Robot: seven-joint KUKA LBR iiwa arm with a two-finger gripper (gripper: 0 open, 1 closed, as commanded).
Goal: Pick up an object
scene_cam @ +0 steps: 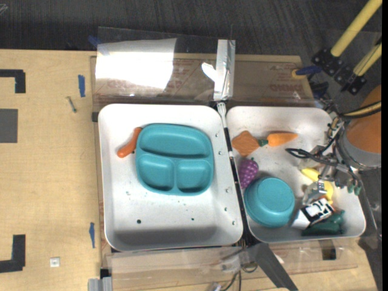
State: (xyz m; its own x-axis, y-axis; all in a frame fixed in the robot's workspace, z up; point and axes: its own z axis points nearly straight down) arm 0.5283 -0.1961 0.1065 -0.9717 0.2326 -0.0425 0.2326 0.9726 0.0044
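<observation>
Left bin [115, 217]: holds a teal tray [174, 157] with three compartments, and an orange piece [127, 144] poking out from under the tray's upper left edge.
Right bin [285, 115]: crowded. A carrot [280, 139] and an orange slice [245, 143] lie in its upper part, purple grapes [248, 171] just below them, a teal bowl [270, 201] touching the grapes.
Yellow piece [310, 174]: right of the bowl, the likeliest target, sitting just beside the hand.
Green piece [327, 224]: lower right corner of the right bin, next to a small black-and-white item [316, 210].
Arm [364, 139]: enters from the right edge of the frame, orange band showing, cables hanging around the wrist.
Hand [317, 185]: low over the right side of the right bin, among the small items; I cannot tell its state (cables and clutter blur it), and nothing is visibly pinched.
Risk: the things lie close together, so a closing could catch two at once, or shove the yellow piece against the bowl.
Risk: the bin wall is near; a slip sideways could strike it.
</observation>
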